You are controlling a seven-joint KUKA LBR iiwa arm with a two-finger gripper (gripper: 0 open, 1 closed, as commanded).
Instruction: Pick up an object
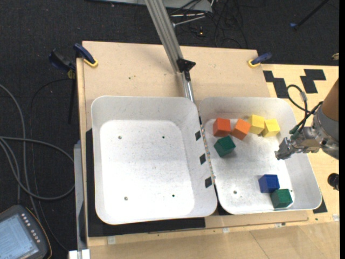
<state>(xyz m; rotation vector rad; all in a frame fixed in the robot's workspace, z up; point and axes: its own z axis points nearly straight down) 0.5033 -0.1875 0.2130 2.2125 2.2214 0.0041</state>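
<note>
The gripper (283,151) hovers over the right bin (302,171), perhaps empty. Its fingers are too small and blurred to judge, and the arm (330,117) is cut off.

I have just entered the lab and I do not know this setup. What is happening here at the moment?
A robot arm reaches in from the right, and its gripper is over the right bin, near that bin's right side. It holds nothing that can be seen. The blocks all lie in this bin: two orange blocks and two yellow blocks in a row near the top, a green block just below them, and a blue block with a second green block near the bottom right corner.
</note>
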